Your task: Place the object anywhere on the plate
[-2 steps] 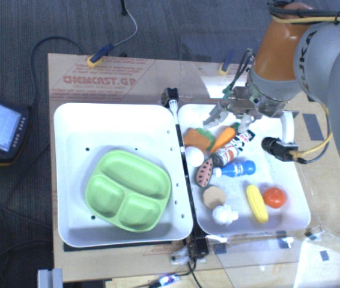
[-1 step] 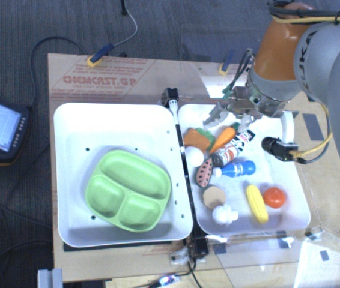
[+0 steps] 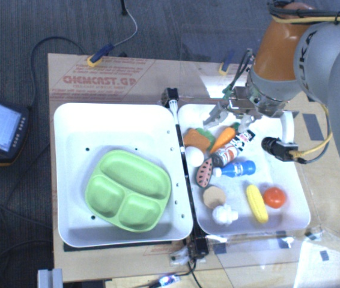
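Arm reached in from the right, claw (image 3: 230,117) low over the back of the right bin (image 3: 296,218), just above the toy pile. Could not tell whether the claw was released or clenched; nothing was plainly seen between its fingers. Directly beneath it lay the carrot (image 3: 223,138), with a brown-orange piece (image 3: 197,138) beside it and a small bottle (image 3: 227,155) touching the carrot's lower end. Further forward: blue bottle (image 3: 239,168), watermelon slice (image 3: 204,173), corn (image 3: 255,203), tomato (image 3: 274,197). Green divided plate (image 3: 128,189) sat in the left bin (image 3: 74,125), nothing on it. Judged the picking step in hand, with the carrot the likeliest target, not yet lifted. Next move would call for a firm close on one item clear of its neighbours, a lift over the divider between bins, then carry left to the plate.
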You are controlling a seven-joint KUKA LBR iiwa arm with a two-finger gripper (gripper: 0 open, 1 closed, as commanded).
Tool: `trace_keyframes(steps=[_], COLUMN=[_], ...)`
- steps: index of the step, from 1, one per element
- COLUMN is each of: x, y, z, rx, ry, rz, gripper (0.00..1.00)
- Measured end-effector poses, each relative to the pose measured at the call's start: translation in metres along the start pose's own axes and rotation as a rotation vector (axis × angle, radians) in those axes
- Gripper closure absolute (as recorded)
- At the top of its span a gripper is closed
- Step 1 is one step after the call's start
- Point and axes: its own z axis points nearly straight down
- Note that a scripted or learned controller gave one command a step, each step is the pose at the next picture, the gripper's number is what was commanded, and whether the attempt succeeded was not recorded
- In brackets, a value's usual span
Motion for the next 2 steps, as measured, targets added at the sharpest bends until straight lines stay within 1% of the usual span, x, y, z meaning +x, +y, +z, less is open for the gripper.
trace_keyframes(steps=[2], x=[0.0], y=[0.0], z=[0.0], rx=[0.0], ry=[0.0], rz=[0.0], gripper=[0.0])
